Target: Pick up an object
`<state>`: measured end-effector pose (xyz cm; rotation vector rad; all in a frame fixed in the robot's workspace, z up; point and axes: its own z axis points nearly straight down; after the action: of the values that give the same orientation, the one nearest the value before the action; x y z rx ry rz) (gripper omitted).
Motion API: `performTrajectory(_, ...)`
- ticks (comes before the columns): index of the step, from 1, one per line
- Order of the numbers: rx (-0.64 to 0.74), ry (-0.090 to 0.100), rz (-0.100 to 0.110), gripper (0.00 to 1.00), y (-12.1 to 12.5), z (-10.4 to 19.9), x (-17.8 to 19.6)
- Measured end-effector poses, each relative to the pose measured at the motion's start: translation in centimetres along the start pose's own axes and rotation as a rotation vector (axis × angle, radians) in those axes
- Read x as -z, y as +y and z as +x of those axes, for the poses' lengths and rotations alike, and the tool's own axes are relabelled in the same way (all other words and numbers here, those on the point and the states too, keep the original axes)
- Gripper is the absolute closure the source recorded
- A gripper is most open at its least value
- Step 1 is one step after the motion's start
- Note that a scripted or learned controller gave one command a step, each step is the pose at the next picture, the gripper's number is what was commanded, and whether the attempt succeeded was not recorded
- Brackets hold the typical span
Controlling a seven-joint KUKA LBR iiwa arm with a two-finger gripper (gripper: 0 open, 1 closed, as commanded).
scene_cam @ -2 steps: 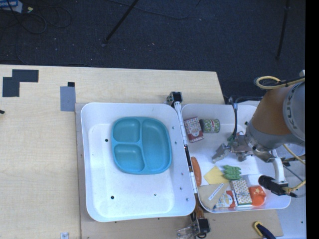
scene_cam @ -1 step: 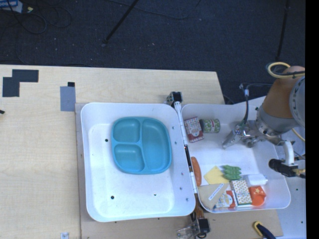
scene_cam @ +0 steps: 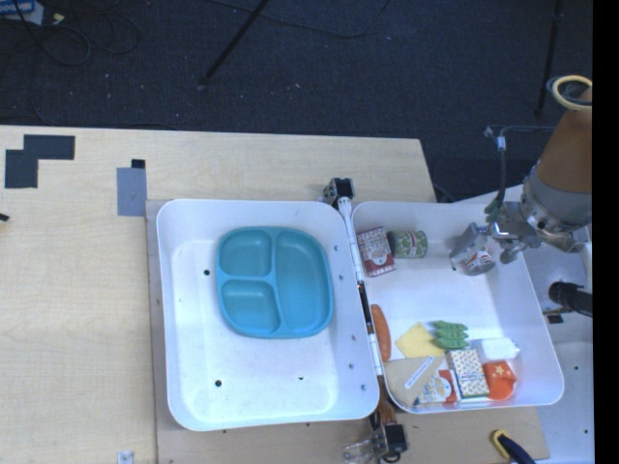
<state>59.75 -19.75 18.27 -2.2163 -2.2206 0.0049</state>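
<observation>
Positioned over the upper right part of the right bin [scene_cam: 542,356], the end effector [scene_cam: 474,257] hangs off the grey arm [scene_cam: 566,177] that enters from the right; whether it is spread or closed cannot be told from this slanted overhead camera view, and nothing can be seen caught in it.

From the same view, the candidates for picking all lie in the right bin. Nearest the end effector, to its left, are a small green can [scene_cam: 410,244] on its side and a red-and-white packet [scene_cam: 374,250] just beside it. Farther down, along the bin's left wall, lies an orange carrot-shaped piece [scene_cam: 381,332]; near the lower edge cluster a yellow wedge [scene_cam: 416,340], a green ridged piece [scene_cam: 449,333], a patterned carton [scene_cam: 468,372] and an orange-red item [scene_cam: 499,379], several touching or overlapping. The left bin [scene_cam: 184,356] holds a teal divided plate [scene_cam: 274,281], and both bins rest on the wooden tabletop [scene_cam: 77,307].

The can looks the best choice: probably a light, stiff toy, lying apart from the pile. Its round, smooth sides may roll or slip, so closing across its body at mid-length, square to its axis, seems safest. The packet is flat and low, harder to get under. The lower cluster looks light too, but crowding risks nudging neighbours.
</observation>
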Motion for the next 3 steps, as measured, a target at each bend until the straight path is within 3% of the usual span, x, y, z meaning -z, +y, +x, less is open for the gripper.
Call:
performTrajectory(1, 0.002, 0.001, 0.002, 0.00, 4.6, -1.5, -2.5)
performTrajectory(2, 0.001, 0.001, 0.000, 0.00, 4.6, -1.6, -6.8)
performTrajectory(3, -0.002, 0.002, 0.001, 0.00, -2.4, 3.8, -9.5)
